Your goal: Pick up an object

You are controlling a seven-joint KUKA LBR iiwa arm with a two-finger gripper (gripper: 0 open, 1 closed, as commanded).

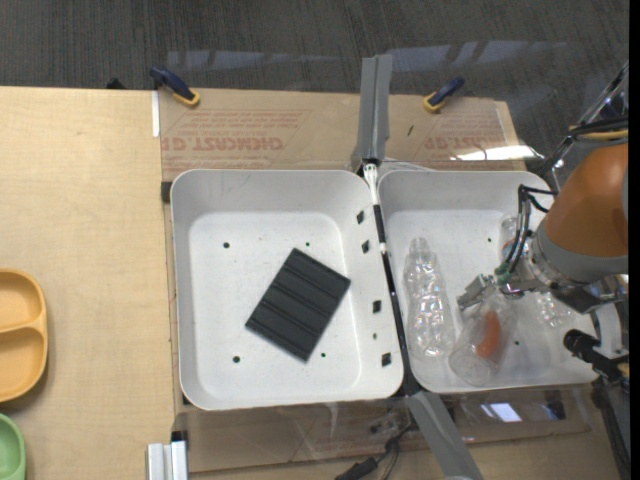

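A black ridged rectangular pad (298,303) lies at a slant in the middle of the left bin (200,268). In the right bin (450,193), a crumpled clear plastic bottle (425,298) lies lengthwise near the left wall. Beside it, toward the front, sits a clear plastic piece with something orange inside (487,340). My gripper (490,293) hangs low over the right bin, just above that orange item and to the right of the bottle. The grey wrist and the orange band (598,203) cover the bin's right part.
More clear plastic (548,313) lies under the wrist at the right bin's right side. The divider (380,258) between the bins runs just left of the bottle. Yellow and green dishes (18,333) sit at the bench's far left. Two clamps (175,86) hold cardboard behind the bins.
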